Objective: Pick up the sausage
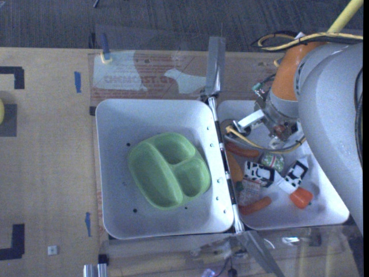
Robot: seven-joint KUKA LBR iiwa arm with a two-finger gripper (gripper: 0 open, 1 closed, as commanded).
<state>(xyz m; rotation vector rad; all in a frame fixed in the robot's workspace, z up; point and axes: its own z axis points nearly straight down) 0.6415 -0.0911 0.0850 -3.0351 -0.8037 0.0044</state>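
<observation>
Gripper [270, 146] low in the right bin [328, 203] — jaw state I cannot tell.
Sausage [245, 152] lies just left of the jaws; green plate [169, 170] well left, in the other bin.

The grey arm [334, 103] comes in from the right, its thick curved body covering the right part of the view. At its leftward end sits the orange band [286, 71], and below and just left of that the wrist narrows into a metal flange. The gripper [271, 146] hangs beneath the wrist, pointing downward, with yellow and white cables looping to its left. The fingers themselves are too cluttered to make out.
</observation>
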